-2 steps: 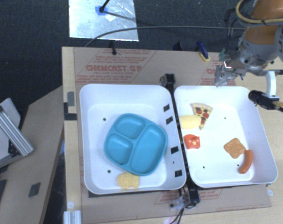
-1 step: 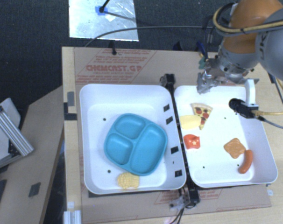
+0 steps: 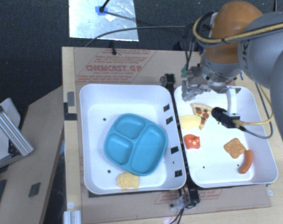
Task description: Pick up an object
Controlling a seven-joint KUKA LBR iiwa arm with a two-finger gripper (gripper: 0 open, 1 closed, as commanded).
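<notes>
The surface (image 3: 109,64) carries two white bins side by side. The left bin (image 3: 92,120) holds a blue tray (image 3: 134,144) in its middle and a yellow corn piece (image 3: 128,180) at its near edge. The arm (image 3: 253,36) reaches in from the right and hangs over the far left corner of the right bin (image 3: 263,171), where its claw (image 3: 194,90) points down; whether the claw stands wide or narrow cannot be told from this slant, and nothing shows in its grip. The nearest candidates lie just near of the claw: a pizza slice (image 3: 201,112) and, touching it on the left, a yellow wedge (image 3: 189,122). Farther toward the near side sit a red piece (image 3: 192,141), a brown cracker (image 3: 235,148) and a sausage (image 3: 244,162). The likely trouble is a miss: the claw hovers over bare floor close to the bin wall, so a straight descent would probably close on nothing or scrape the divider. The pizza and wedge lie flat and touching, so a grasp may slide over them or nudge both.
</notes>
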